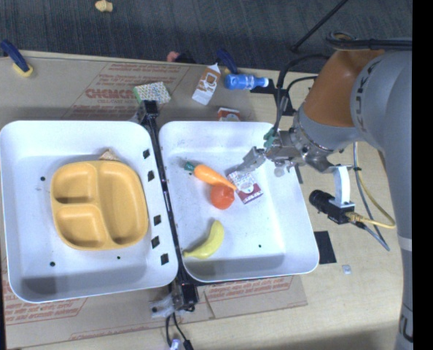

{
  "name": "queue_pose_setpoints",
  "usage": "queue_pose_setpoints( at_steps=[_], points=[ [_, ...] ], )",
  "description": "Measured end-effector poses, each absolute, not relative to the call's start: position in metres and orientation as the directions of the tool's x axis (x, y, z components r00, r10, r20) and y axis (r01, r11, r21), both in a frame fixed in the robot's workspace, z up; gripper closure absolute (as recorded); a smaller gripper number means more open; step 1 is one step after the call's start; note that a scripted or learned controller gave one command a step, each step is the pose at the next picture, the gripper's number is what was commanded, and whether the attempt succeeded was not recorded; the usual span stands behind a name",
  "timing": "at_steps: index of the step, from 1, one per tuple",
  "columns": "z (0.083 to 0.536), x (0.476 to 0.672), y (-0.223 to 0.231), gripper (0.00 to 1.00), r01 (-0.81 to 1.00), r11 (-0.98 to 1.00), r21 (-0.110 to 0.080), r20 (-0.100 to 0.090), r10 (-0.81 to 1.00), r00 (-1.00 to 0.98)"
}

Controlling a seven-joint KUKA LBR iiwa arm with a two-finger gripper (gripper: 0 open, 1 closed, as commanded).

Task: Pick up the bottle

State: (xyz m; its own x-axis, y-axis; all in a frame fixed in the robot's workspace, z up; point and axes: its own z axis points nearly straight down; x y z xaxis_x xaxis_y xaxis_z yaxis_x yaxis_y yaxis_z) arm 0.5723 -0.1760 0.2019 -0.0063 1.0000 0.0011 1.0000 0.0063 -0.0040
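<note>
Two white bins sit side by side on the bench, and the job is in the right bin [289, 250]. Its things are an orange carrot [208, 173], a round orange-red thing [221, 197] just beside the carrot, a yellow banana [208, 241] nearer the front, and a small clear thing with a red label, which I think is the bottle [247, 187]. It lies on the bin floor, tipped on its side, touching or almost touching the round orange-red thing. The gripper [254, 161] is low over the bin, right at the top end of the bottle. It looks very close, maybe touching, but I cannot tell if it is open, shut, or clamped on anything, because that part is small and blurry. The bottle looks like it rests on the bin floor, so I think the pick-up is not done yet. The reaching part looks about done. The grab and the lift are left to do. A blue thing [240, 82] shaped a bit like a bottle lies on the bench behind the right bin, well away from the gripper. The left bin [27, 268] holds a yellow plate [98, 203] with three parts, and nothing is near it
</note>
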Motion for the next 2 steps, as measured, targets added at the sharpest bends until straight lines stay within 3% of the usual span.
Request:
queue_pose_setpoints(
  at_steps=[1, 2],
  points=[
    [0.212, 0.573, -0.175, 1.00, 1.000, 0.011, -0.006, 0.002, 1.000, -0.011],
    [0.261, 0.533, -0.211, 1.00, 0.981, 0.193, -0.001, -0.001, 0.981, -0.193]
  ],
)
